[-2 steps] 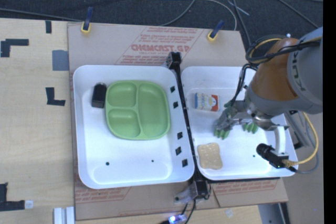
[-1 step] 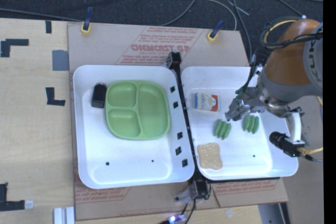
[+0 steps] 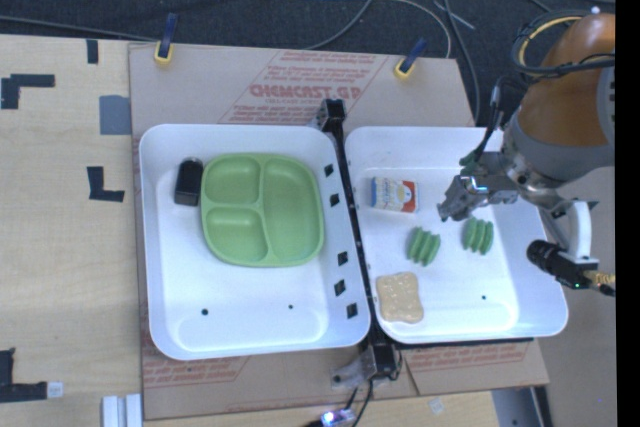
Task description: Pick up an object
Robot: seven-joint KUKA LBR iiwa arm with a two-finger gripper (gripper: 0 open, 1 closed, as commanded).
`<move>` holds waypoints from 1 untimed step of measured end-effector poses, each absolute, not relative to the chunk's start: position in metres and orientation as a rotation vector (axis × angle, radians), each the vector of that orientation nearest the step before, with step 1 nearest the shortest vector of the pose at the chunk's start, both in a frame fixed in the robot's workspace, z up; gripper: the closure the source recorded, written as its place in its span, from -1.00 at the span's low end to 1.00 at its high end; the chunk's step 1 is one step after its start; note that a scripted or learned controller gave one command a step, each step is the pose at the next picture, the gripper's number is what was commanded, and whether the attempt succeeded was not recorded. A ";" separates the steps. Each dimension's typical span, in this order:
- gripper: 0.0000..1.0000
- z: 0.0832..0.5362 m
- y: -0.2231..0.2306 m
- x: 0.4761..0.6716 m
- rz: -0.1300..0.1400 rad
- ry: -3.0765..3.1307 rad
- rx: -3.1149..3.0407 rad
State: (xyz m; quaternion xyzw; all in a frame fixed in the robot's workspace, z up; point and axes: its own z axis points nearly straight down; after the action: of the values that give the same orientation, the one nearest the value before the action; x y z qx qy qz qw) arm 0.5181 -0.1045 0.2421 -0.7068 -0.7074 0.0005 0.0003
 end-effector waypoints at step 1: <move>1.00 0.249 -0.059 0.535 0.001 -2.222 -2.219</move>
State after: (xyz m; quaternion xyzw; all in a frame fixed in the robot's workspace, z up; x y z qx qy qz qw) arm 0.5350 -0.0588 0.2487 -0.7066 -0.7076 0.0004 0.0006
